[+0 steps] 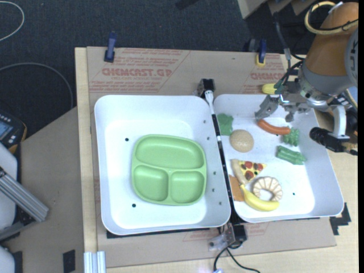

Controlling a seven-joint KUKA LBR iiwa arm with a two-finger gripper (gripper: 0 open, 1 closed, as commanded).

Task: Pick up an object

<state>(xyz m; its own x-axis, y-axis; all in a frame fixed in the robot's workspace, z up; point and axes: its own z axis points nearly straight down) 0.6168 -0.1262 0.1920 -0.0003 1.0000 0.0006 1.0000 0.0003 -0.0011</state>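
Banana (259, 201) and donut (267, 187) lie nearest, pizza slice (249, 168) behind; gripper (277, 108), its 2 fingers apart, hovers just above sausage (273, 127) in right bin (324, 192): advise descending straight, straddling sausage across its narrow width before closing

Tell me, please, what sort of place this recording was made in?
Probably a robotics lab bench for pick-up trials. Two white bins sit on a clamped board, one holding a green divided tray, the other toy food such as a banana, with the gripper above them.
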